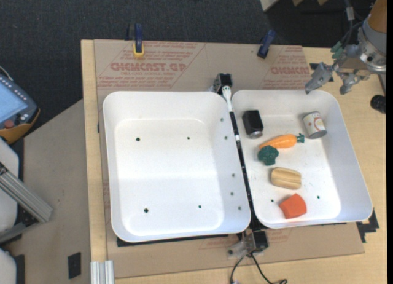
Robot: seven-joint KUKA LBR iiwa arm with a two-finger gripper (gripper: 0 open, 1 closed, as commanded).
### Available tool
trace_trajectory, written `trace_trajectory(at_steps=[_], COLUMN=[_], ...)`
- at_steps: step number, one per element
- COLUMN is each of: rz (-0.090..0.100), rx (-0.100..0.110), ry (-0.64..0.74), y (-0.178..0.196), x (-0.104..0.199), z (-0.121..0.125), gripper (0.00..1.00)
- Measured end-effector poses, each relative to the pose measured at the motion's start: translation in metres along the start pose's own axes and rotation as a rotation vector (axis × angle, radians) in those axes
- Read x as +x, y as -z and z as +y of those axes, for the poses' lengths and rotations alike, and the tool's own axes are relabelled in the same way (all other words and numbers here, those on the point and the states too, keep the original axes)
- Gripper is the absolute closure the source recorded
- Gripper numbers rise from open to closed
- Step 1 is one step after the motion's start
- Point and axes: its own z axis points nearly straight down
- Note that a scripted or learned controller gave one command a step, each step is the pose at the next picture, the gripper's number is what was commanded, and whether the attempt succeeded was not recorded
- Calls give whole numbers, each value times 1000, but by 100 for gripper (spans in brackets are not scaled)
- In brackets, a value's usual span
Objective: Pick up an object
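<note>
The right bin (pixel 350 172) holds several small objects: a black block (pixel 252 123), a silver can (pixel 314 125) lying on its side, an orange carrot (pixel 281 142), a green broccoli-like piece (pixel 268 155), a tan bread-like piece (pixel 286 178) and a red-orange piece (pixel 293 206). My gripper (pixel 331 84) hangs above the far right corner of this bin, over the cardboard just behind the rim. Its fingers are spread open with nothing between them. The can is the nearest object, a little in front of the gripper.
The left bin (pixel 123 153) lies beside the right one on a cardboard sheet (pixel 153 61). Blue clamps (pixel 137 37) (pixel 266 43) hold the sheet's far edge. A black divider clip (pixel 223 83) sits between the bins.
</note>
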Motion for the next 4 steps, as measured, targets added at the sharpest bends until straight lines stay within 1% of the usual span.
trace_trajectory(at_steps=[1,2,3,4], rz=[-9,2,-9,-6], rx=[-17,-9,-11,-8], ry=[-2,11,-8,1], y=[136,168,250,256], x=[-42,61,-46,-39], z=[14,14,11,13], gripper=[0,0,0,100])
